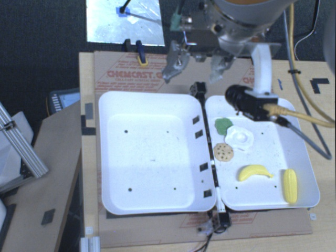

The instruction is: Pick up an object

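While the gripper (195,70) hangs wide open and empty at twelve o'clock, approach is pending; descend toward the banana (255,172) at four o'clock.

Both bins, the left bin (149,156) and the right bin (307,193), look like smooth white plastic with a faint sheen. Under them lies matt brown printed cardboard (131,75). The fingers (173,67) look like dull grey metal. Beyond the cardboard, a foil-like sheet (123,14) shines silver and crinkled.
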Robot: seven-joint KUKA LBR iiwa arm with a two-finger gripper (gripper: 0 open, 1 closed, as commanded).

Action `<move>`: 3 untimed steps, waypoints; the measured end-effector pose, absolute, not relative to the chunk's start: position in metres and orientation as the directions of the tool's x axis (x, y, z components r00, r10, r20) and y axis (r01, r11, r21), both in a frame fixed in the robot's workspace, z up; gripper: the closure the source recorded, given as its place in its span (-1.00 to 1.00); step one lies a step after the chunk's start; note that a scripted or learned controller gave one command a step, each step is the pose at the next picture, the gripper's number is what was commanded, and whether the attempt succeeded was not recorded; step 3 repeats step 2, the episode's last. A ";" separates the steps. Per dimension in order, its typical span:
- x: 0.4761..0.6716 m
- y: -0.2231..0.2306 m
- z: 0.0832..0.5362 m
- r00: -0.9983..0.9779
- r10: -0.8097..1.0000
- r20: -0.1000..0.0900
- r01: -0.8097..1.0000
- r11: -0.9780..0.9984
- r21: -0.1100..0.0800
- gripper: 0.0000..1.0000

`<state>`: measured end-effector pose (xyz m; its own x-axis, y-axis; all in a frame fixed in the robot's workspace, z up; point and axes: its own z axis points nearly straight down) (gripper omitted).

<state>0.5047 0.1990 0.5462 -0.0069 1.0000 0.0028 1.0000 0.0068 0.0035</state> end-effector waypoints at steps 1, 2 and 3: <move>0.505 0.199 0.546 -0.007 1.000 0.003 1.000 0.007 0.004 -1.00; 0.505 0.199 0.546 -0.007 1.000 0.003 1.000 0.007 0.004 -1.00; 0.505 0.199 0.546 -0.007 1.000 0.003 1.000 0.007 0.004 -1.00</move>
